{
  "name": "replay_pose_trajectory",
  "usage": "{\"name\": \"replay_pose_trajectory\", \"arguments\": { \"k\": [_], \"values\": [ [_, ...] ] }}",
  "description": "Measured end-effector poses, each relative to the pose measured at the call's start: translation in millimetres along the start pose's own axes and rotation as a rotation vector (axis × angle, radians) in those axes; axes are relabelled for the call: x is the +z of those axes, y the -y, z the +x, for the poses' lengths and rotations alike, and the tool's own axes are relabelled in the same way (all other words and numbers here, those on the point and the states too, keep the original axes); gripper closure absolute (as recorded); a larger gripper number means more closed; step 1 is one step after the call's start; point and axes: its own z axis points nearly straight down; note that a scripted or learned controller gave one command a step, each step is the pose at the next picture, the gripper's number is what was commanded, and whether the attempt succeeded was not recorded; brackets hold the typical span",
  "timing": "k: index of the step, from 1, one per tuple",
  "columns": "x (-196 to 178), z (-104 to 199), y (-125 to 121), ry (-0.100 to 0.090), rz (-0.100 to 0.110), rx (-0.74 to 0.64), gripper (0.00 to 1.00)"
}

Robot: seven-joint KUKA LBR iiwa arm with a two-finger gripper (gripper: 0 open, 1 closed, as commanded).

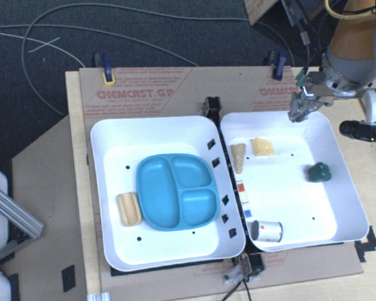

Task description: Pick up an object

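Green object (318,172) lying well below gripper (298,114)

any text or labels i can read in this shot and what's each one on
"CHEMCAST GP", red print on the brown board behind the left bin; the last letters are faint.
"CHEMCAST", red print on the same board behind the right bin, partly cut off by the tool.
Red and blue marks on a strip at the right bin's left wall: too small to read.
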Motion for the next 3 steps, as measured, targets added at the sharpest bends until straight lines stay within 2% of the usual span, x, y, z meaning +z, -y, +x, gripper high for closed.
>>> {"name": "replay_pose_trajectory", "arguments": {
  "k": [1, 3],
  "values": [
    [-7, 60, -6, -0.002, 0.002, -0.005, 1.00],
    [18, 168, -16, -0.002, 0.007, -0.004, 1.00]
  ]
}}
